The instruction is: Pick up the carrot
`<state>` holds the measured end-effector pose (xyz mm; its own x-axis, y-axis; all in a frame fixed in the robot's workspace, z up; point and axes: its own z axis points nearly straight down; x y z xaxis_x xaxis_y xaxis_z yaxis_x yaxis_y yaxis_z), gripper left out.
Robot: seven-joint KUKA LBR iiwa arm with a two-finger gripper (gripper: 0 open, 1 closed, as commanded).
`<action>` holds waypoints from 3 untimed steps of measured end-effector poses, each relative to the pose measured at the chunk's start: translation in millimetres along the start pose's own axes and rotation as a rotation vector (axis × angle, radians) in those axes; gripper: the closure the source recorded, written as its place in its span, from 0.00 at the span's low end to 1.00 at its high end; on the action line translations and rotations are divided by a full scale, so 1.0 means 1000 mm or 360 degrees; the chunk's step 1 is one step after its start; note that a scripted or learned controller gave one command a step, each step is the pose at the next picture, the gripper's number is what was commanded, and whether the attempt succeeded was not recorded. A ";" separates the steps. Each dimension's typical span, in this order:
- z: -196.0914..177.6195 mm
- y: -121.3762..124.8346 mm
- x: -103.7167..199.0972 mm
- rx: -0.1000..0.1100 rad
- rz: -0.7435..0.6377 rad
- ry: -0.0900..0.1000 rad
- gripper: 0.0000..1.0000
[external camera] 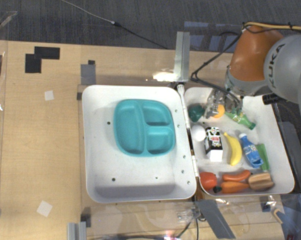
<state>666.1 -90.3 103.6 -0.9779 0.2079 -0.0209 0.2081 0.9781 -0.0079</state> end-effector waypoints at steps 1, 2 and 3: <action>-0.088 0.014 0.024 -0.0020 -0.0702 0.0002 1.00; -0.028 -0.032 0.057 -0.0018 -0.0369 0.0009 1.00; 0.015 -0.033 0.005 -0.0016 -0.0087 0.0010 1.00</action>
<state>654.2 -121.8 88.8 -0.9880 0.1539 -0.0141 0.1539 0.9881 0.0014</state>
